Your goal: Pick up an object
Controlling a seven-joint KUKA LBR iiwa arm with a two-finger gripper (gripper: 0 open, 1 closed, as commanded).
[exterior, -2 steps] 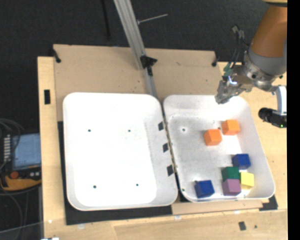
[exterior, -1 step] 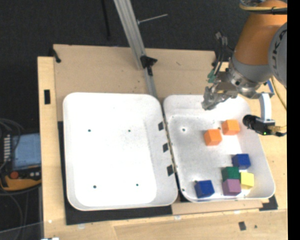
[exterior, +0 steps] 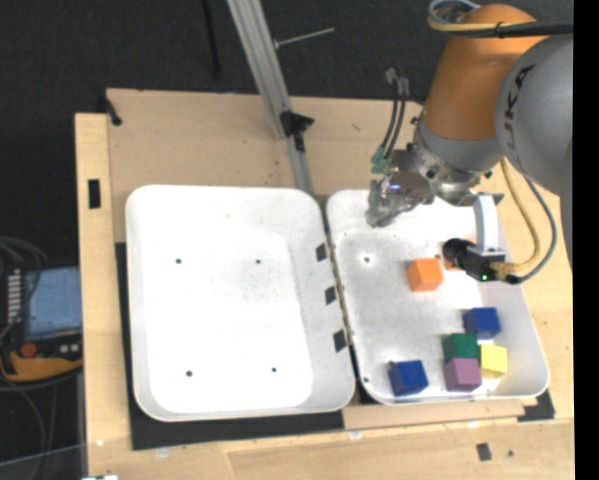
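Observation:
My gripper (exterior: 384,208) hangs over the far left corner of the right bin (exterior: 379,288), below the orange wrist band. I see nothing between its fingers. An orange block (exterior: 425,274) lies in the middle of that bin, to the right of and nearer than the gripper. Along the near side sit a blue block (exterior: 408,377), a purple block (exterior: 463,372), a green block (exterior: 461,347), a yellow block (exterior: 493,358) and a second blue block (exterior: 482,321).
The left bin (exterior: 229,298) lies beside the right one, with small black clips (exterior: 331,293) along the shared edge. A slanted metal rail (exterior: 269,78) rises behind the bins. Cables and a box (exterior: 49,308) lie off the bench at the left.

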